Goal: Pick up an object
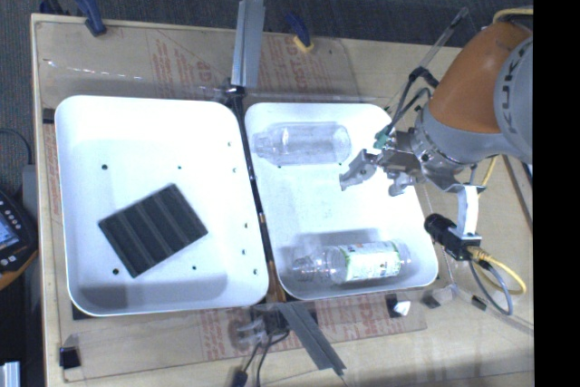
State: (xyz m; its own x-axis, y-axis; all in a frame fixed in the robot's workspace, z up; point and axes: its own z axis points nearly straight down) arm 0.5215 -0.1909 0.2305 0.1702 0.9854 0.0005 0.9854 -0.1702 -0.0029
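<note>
Nothing picked up yet. Gripper (373, 170) hangs over the right bin (272, 195), released and grasping nothing. Clear bottle (301, 141) lies just beside it, labelled bottle (353, 261) nearer the front; black pad (152, 228) sits in the left bin (82, 122).

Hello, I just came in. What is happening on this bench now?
A robot arm reaches in from the right, with its pincer over the right bin. It has nothing between its fingers. That bin holds a clear bottle at the far end and a labelled bottle at the near end. A dark ribbed slab lies in the left bin.
</note>
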